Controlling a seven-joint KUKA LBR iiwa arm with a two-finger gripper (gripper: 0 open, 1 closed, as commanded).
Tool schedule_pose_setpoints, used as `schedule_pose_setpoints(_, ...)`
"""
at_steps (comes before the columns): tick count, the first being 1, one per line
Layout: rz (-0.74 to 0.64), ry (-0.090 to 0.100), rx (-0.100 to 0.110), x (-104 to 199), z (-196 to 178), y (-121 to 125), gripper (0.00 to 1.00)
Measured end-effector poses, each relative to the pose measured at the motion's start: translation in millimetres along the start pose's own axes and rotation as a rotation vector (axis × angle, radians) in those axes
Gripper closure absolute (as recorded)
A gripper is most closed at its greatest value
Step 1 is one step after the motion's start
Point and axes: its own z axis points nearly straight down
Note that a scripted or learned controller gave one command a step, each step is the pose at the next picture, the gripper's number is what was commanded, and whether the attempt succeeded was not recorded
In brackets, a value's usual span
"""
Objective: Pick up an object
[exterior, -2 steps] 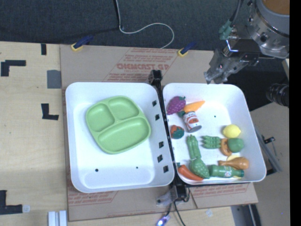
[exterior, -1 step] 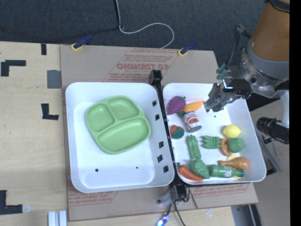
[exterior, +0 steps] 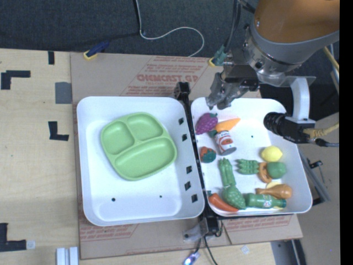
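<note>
My gripper (exterior: pixel 217 101) hangs over the far left corner of the right bin (exterior: pixel 298 164), just above and right of a purple bunch of grapes (exterior: pixel 207 122). Nothing shows between its fingers. Below it lie a small orange carrot (exterior: pixel 229 123) and a red-labelled can (exterior: pixel 225 141). Further toward the front are a dark green and red piece (exterior: pixel 207 154), a green pickle (exterior: pixel 226 171), a yellow lemon (exterior: pixel 271 154), a green round fruit (exterior: pixel 277 169), a green spiky vegetable (exterior: pixel 248 166), a brown drumstick (exterior: pixel 277 190), a green bottle-like piece (exterior: pixel 265 201) and another carrot (exterior: pixel 219 203).
The left bin (exterior: pixel 94 203) holds a light green divided plate (exterior: pixel 139 145). A black clip divider (exterior: pixel 187 148) runs between the bins. A black cylinder on a white bracket (exterior: pixel 284 126) juts over the right bin's far right side. Cardboard lies under both bins.
</note>
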Motion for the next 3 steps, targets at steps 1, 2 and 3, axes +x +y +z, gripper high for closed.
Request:
schedule_pose_setpoints(1,0.013,-0.001,-0.006,-50.3,-78.0,-26.2,1.0)
schedule_pose_setpoints(2,0.002,-0.001,0.003,13.4,-75.5,-25.0,1.0)
schedule_pose_setpoints(3,0.001,-0.002,0.009,81.5,-33.8,-25.1,1.0)
